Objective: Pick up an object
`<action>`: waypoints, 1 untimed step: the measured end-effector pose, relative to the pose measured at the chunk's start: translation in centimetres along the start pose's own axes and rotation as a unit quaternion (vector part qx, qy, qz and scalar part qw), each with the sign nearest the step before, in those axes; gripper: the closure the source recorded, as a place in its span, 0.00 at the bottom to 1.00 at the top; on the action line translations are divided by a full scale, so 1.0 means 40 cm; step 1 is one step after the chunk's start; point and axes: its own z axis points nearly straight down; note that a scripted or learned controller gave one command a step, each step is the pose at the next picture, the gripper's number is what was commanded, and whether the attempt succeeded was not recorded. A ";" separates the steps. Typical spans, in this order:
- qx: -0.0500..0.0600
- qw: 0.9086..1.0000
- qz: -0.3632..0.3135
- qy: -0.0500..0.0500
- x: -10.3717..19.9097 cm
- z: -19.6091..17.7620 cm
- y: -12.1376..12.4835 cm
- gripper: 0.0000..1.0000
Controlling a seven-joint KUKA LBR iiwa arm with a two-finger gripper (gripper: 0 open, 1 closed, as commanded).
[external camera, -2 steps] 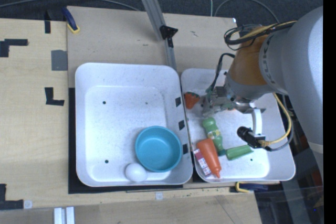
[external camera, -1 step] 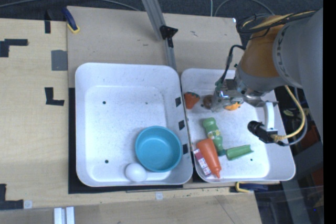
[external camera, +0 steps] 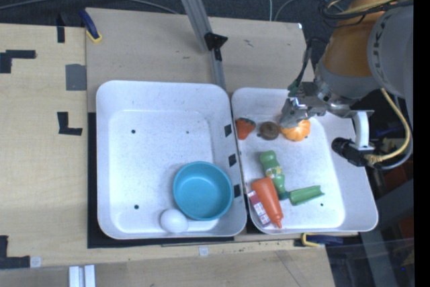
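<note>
**Gripper directly over the orange fruit in the right bin**

Start at the near edge of the bench. In the left bin [external camera: 121,144], note the white ball [external camera: 173,219] touching the blue bowl [external camera: 201,190]; both lie well apart from the arm and do not concern the coming move.

In the near half of the right bin [external camera: 349,201], note the carrot [external camera: 267,195], lying with its long axis slanted from near-right to far-left, and the green pieces [external camera: 306,195] beside it.

Move to the far half of the right bin. Three small things lie in a row across it: a red piece [external camera: 244,127], a brown piece [external camera: 269,130] and the orange fruit [external camera: 299,133]. The brown piece sits just beside the fruit, on its left in the view.

The gripper [external camera: 294,119] stands at the fruit's far upper edge, partly covering it. Judge the fruit as the target: it lies straight beneath the gripper, slightly toward you. You cannot tell whether the gripper is spread or closed, nor whether it touches the fruit. Expect a short, near-vertical descent; watch the brown piece for crowding.
</note>
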 end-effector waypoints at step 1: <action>-0.001 1.000 0.000 0.000 -0.007 -0.159 0.002 1.00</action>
